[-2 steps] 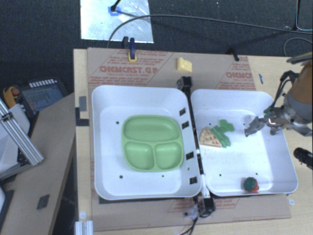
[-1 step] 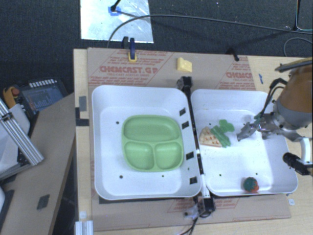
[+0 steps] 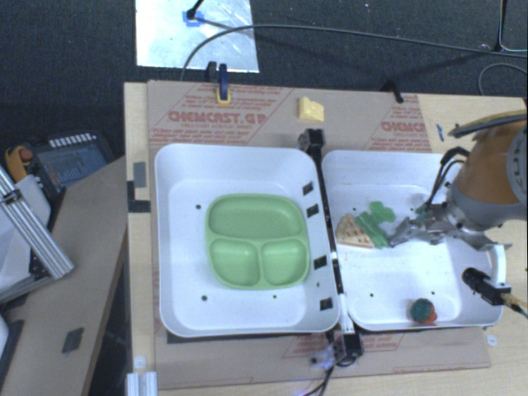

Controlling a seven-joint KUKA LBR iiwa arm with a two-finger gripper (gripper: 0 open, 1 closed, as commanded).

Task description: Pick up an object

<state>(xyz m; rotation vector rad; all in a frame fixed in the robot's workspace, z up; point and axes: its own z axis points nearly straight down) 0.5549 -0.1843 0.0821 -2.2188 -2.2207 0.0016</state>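
Grey jaws [image 3: 398, 234] indistinct beside green toy [image 3: 378, 220]

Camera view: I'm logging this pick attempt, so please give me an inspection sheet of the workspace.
Surface: bench with left bin and right bin side by side.
Job's things: green divided plate in left bin; green toy, tan waffle piece and small ball in right bin.
Clutter: yellow block on cardboard behind the bins.
Grippers: gripper low in right bin, beside green toy; finger state unclear.
Cables: black cable across the dark floor.
Surroundings: foil sheet; grey handheld unit at left.
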